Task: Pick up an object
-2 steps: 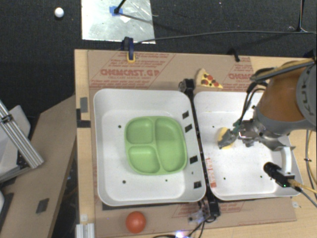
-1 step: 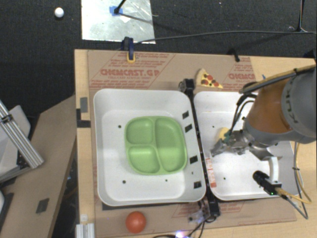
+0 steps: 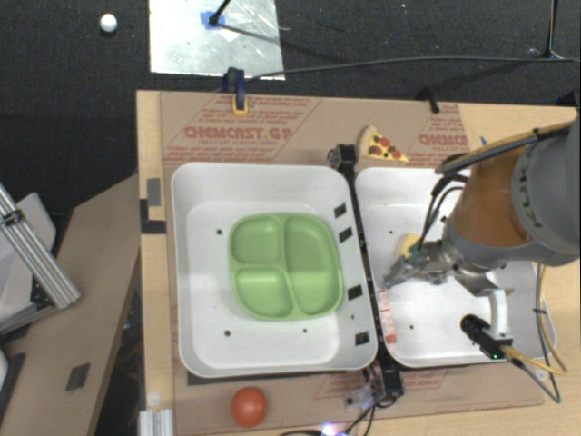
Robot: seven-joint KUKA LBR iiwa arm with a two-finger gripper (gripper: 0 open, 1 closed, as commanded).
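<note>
So we've got the desk (image 3: 272, 121) with its cardboard-looking top, and the two white bins side by side. The left bin (image 3: 204, 243) has a green divided plate (image 3: 285, 265) sitting in the middle. The right bin (image 3: 427, 334) is where the arm (image 3: 508, 212) is reaching in, and its bulk covers a lot of that bin.

The claw (image 3: 407, 269) is low in the right bin near the divider, right next to a small yellowish object (image 3: 410, 242) that looks like our pick target. Honestly we can't tell how far the claw is open or whether it has anything; it's too small and cluttered there.

Smaller stuff sits outside the bins: a toy pizza slice (image 3: 382, 145) on the back edge, a red-orange ball (image 3: 248, 406) at the front.

What could go wrong, in our view: the object is close to the bin wall, so the claw could clip the divider or just nudge the thing aside and come up with nothing.
</note>
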